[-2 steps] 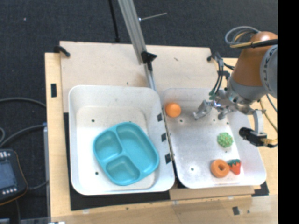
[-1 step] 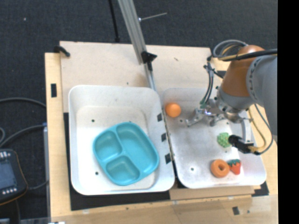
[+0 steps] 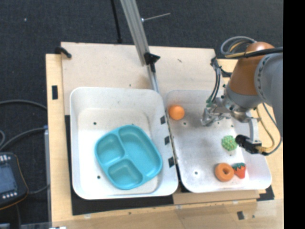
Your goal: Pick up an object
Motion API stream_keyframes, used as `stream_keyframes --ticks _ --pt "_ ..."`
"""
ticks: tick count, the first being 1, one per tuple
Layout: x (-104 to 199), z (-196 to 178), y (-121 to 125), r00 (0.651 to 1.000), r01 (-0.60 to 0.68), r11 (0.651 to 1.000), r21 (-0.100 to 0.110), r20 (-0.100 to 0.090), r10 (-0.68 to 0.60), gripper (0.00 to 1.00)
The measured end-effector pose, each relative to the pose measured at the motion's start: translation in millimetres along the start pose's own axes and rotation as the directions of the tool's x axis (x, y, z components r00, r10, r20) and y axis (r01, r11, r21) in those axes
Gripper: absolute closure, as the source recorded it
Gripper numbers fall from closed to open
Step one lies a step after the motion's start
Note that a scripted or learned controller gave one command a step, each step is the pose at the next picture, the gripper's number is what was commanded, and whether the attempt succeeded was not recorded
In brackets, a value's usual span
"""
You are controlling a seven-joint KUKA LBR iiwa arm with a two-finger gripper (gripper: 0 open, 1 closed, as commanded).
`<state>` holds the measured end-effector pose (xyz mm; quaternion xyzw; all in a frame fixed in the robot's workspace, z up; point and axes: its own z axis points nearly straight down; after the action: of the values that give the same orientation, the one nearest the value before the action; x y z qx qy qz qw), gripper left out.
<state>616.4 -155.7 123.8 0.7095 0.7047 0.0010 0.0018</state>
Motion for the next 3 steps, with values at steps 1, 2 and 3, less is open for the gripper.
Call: stream_keyframes --ticks 1,2,3 --pt "0.1 -43.9 0.0 1.000 0.004 1.000 -0.001 0.000 -0.004 1.00" --pt "-4.9 -103.2 -7.1 1.000 0.000 1.000 -0.003 0.002 0.000 1.00" --pt "-6.8 -158.2 -5.5 1.000 0.008 1.000 -0.004 0.002 -0.008 1.00"
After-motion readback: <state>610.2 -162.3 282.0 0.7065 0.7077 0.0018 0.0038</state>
